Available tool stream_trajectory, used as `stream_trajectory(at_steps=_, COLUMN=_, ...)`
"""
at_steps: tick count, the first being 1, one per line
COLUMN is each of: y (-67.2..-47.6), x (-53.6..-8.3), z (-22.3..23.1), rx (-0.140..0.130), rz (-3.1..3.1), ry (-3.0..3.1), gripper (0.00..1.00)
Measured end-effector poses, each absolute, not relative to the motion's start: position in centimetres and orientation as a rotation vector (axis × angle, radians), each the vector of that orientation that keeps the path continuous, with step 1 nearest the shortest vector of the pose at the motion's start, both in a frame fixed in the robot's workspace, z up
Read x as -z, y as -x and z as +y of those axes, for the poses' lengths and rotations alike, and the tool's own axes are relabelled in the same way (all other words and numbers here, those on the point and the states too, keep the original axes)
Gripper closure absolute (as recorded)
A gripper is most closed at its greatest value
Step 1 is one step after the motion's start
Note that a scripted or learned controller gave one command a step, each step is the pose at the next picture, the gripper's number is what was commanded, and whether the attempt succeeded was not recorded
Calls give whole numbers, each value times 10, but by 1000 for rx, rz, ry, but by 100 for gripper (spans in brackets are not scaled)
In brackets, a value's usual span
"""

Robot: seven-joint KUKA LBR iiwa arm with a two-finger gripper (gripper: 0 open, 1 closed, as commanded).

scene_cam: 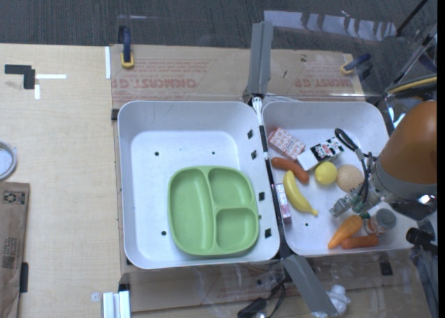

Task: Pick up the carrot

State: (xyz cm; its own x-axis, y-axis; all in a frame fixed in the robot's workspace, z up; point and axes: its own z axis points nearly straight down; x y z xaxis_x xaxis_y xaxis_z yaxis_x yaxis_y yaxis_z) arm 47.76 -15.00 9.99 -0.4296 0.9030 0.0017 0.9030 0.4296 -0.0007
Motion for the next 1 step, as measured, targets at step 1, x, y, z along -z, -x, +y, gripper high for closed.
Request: stream_trajectory(at_steps=1, y=-478, x=-191, z=-33, rx=-1, rz=-2643, ry=1699, gripper=100)
